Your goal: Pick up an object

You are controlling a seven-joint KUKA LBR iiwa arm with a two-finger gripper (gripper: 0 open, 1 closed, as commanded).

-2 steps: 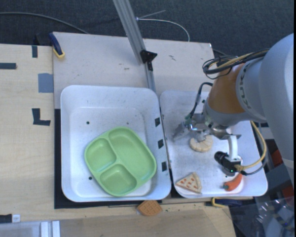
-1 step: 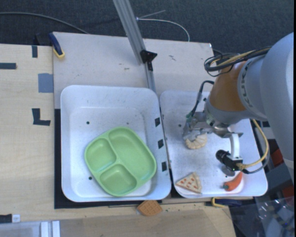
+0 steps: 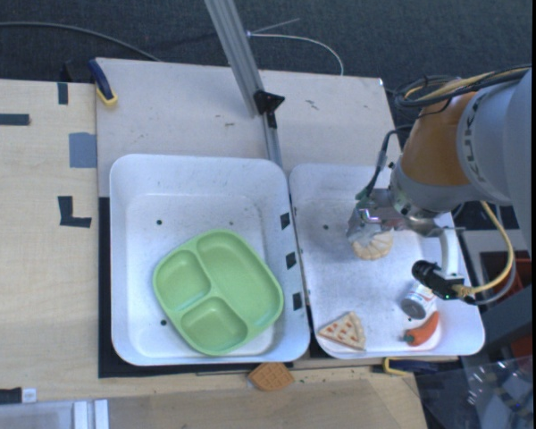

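**A:** Tan cookie point(image 3: 372, 246) in the right bin point(image 3: 335, 195), and your gripper point(image 3: 368, 224) is right on top. Holding it?

**B:** You can't tell; the wrist hides that. Probably lining up a grab.

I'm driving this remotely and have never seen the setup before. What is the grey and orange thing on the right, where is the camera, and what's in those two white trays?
The picture comes from a single fixed camera above the bench, looking down at a slant. The grey machine with the orange band is a robot arm reaching in from the right; its two-finger gripper sits low over the right bin, right above a pale round cookie-like item. Whether it actually holds that item cannot be told from here.

Also in the right bin: a toy pizza slice, a small silver can and an orange carrot-like toy, all near the front edge. The left bin holds a green divided plate. A small waffle-like piece lies outside the bins, on the bench just in front of them.
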